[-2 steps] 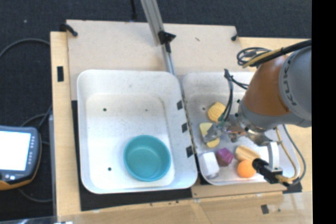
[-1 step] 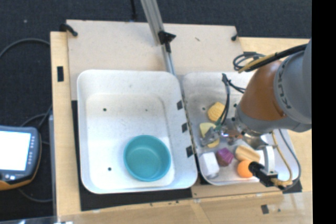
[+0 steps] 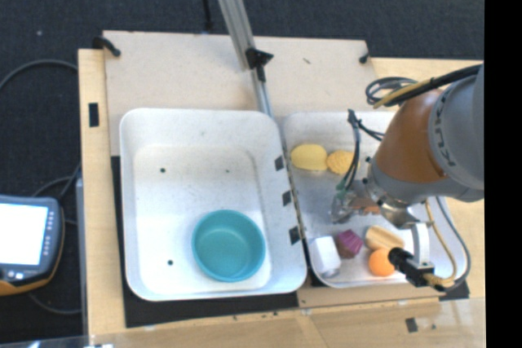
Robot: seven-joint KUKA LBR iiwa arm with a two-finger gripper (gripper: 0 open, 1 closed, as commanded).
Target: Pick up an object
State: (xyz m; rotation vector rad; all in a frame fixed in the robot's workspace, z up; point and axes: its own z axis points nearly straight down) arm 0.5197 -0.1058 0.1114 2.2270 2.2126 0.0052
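White plastic forms the two shallow bins that sit side by side on the tan surface (image 3: 179,81). The left bin (image 3: 147,134) carries a teal bowl (image 3: 229,244), standing upright near its lower right corner. The right bin (image 3: 314,130) carries the small objects available for picking. The grey arm (image 3: 461,138), with its orange band (image 3: 408,147), reaches in from the right and hangs over the middle of the right bin. The gripper (image 3: 352,204) shows as a dark cluster below the band; whether the fingers are apart or together cannot be told, since the wrist covers them.

Relative to the fingers, two yellow objects lie just above: a rounded yellow piece (image 3: 308,157) to the upper left and a second yellow piece (image 3: 340,162) directly above, partly crossed by a cable. Below the fingers lie a white block (image 3: 327,253) to the lower left, a purple object (image 3: 350,243) directly below and touching the block, a tan object (image 3: 382,237) to the lower right, and an orange ball (image 3: 380,262) just beneath the tan one. No object is seen between the fingers.
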